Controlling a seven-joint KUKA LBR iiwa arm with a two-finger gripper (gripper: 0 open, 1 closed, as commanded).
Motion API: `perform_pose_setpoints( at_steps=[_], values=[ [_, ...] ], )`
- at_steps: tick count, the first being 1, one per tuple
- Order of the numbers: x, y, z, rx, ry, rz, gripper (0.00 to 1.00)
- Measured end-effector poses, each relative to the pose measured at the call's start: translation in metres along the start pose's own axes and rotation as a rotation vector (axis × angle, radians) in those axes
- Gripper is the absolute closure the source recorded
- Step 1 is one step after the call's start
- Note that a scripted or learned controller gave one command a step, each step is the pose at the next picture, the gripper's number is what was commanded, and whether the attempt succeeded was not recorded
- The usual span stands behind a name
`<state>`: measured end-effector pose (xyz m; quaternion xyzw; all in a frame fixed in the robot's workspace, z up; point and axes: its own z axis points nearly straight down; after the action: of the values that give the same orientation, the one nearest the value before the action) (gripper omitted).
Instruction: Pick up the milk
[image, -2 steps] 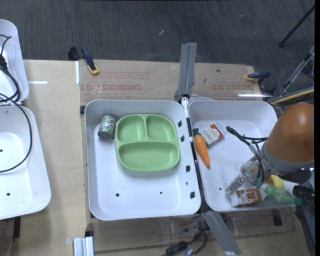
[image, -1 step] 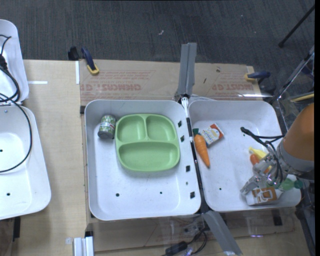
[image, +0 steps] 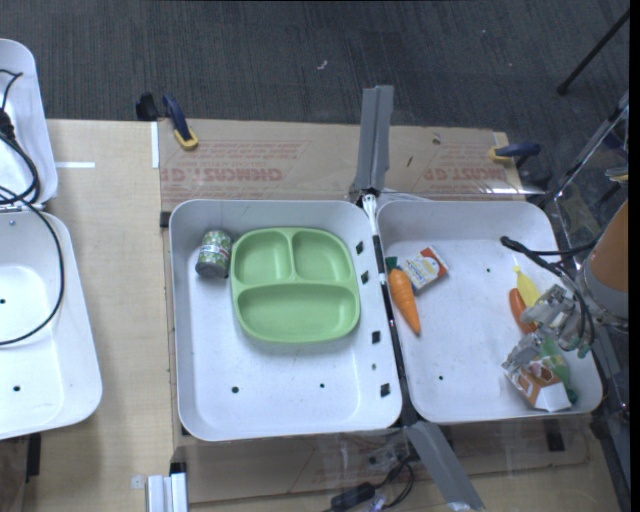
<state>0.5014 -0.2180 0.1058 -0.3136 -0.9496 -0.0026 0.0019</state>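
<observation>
The milk (image: 543, 385) is a small white carton with brown and green print, lying in the front right corner of the right bin (image: 460, 395). My gripper (image: 534, 332) hangs just above and behind it, reaching in from the right. It is open, one finger toward the carton and the other toward the back. Nothing sits between the fingers. The carton's upper edge is partly covered by the gripper.
An orange carrot (image: 404, 300) and a white and orange packet (image: 424, 269) lie at the right bin's left side. A yellow item (image: 525, 287) and a red one (image: 518, 306) lie behind the gripper. The left bin holds a green divided plate (image: 295, 285) and a small can (image: 213, 253).
</observation>
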Motion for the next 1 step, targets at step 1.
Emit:
perform_pose_setpoints(
  at_steps=[1],
  values=[
    [-0.0375, 0.0501, -0.0166, 0.004, -0.004, -0.127, 0.00]
  ],
)
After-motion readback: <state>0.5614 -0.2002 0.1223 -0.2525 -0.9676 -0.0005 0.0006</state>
